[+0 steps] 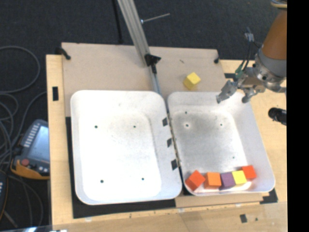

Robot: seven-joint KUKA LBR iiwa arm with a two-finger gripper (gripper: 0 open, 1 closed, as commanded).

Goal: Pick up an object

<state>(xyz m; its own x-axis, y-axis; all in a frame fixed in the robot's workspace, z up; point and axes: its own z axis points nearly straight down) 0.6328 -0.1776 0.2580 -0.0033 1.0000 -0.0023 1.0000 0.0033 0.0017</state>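
Two white bins sit side by side on the bench, the left bin [118, 144] and the right bin [219, 129]. The arm [275, 42] reaches in from the right, its wrist tilted down over the right bin's far right corner. The gripper [236, 94] hangs there with fingers spread apart, pinching nothing. Five blocks [222, 179] line the right bin's near wall; a yellow cube [192, 80] lies on the board beyond the bins.

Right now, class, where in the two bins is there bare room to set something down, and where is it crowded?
Free: the whole left white bin, and the right white bin from its far rim down to the row of foam cubes. Crowded: that near edge, five cubes side by side.
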